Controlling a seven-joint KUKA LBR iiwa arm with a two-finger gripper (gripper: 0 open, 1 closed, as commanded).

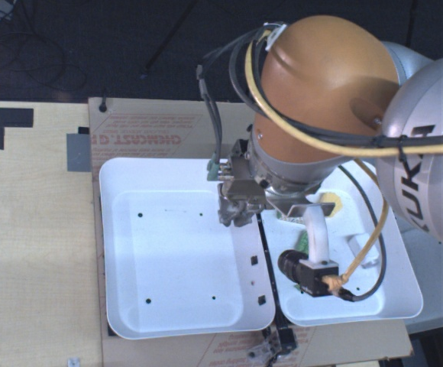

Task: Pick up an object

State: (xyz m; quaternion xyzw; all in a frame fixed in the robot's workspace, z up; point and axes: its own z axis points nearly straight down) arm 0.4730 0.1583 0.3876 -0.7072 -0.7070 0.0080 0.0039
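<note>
My gripper (pixel 234 214) hangs below the big orange wrist band (pixel 324 75), over the right edge of the left bin (pixel 130 297), close to the divider between the two bins. In the right bin (pixel 405 300) a yellow object (pixel 331 202) lies just right of the wrist, partly covered by the arm. A small green object (pixel 302 243) peeks out below it, and a white piece (pixel 360 248) lies further right. None of these touches the gripper.
A black cylinder with a white bracket and a yellow cable (pixel 309 270) hangs from the arm over the right bin. The arm's grey body (pixel 424 159) covers the bin's upper right. Cardboard (pixel 153 132) lies under both bins.
</note>
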